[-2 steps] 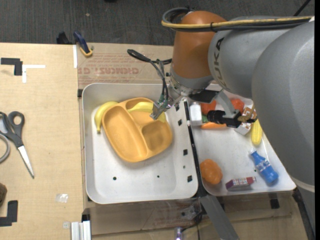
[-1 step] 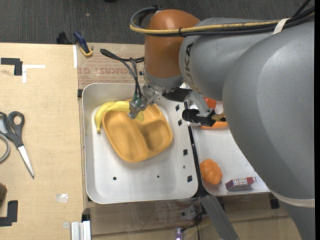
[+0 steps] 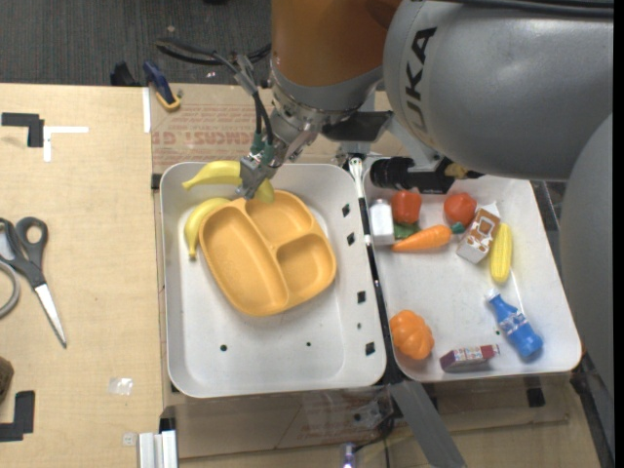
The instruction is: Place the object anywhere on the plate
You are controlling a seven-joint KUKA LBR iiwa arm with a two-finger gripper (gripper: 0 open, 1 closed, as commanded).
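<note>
arm reaches down over plate far rim, wrist tilted left. gripper at rim beside banana; cannot tell its state. second banana hugs plate's left edge.

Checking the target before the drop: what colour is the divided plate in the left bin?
Orange-yellow all over, the plate; seen in the camera view.

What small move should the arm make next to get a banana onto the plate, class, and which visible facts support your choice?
Probably a short lift, then a shift toward the plate's middle. The pincer sits at the plate's far rim, where two bananas curve just outside it on the left bin floor. Whether it grips one cannot be told, so lifting slightly would test the grasp first.
</note>
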